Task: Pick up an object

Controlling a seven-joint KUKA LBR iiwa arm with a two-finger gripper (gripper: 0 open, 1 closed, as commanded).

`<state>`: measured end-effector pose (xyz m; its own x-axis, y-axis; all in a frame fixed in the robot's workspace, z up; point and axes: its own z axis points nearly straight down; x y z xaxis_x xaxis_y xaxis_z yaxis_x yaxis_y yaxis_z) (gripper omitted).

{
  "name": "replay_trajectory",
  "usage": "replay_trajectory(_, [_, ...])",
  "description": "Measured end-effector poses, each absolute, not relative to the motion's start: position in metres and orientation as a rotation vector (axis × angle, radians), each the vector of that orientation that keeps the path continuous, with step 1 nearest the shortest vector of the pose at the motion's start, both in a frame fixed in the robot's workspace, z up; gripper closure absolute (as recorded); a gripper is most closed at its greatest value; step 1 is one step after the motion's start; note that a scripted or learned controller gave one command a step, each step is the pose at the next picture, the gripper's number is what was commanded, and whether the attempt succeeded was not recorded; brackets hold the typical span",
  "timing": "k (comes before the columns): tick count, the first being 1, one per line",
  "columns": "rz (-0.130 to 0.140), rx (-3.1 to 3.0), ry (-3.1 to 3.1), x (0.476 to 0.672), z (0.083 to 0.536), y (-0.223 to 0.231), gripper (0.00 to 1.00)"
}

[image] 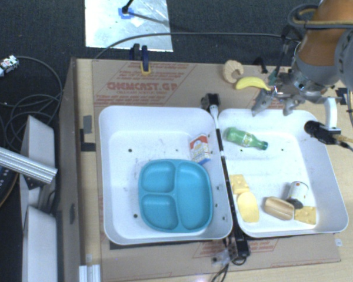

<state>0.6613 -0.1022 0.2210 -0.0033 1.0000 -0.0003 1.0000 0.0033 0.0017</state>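
I start at the near rim of the right bin (339,216). Here the cheese wedge (306,215), bread roll (279,208), small can (297,190) and two yellow blocks (245,200) sit touching or just beside one another. Risk: a descent here may catch two items or push one against the wall.

Further back, the green bottle (245,138) lies on its side, well apart from the cluster. I judge it the cleanest target, but it is round and may roll away if one finger touches first.

In the left bin (115,157), the blue divided plate (175,194) is wide and flat, probably a poor fit for the claw; the small carton (199,148) leans near the divider.

Farthest, the claw (276,105) hangs with fingers spread and nothing between them, above the right bin's back rim, near the banana (251,83) on the worktop (165,78). Risk: a straight descent may strike the rim.
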Motion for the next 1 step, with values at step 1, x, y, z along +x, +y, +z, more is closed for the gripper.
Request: replay_trajectory(1, [-0.001, 2.221, 2.223, 0.6682, 0.151, -0.1105, 0.0])
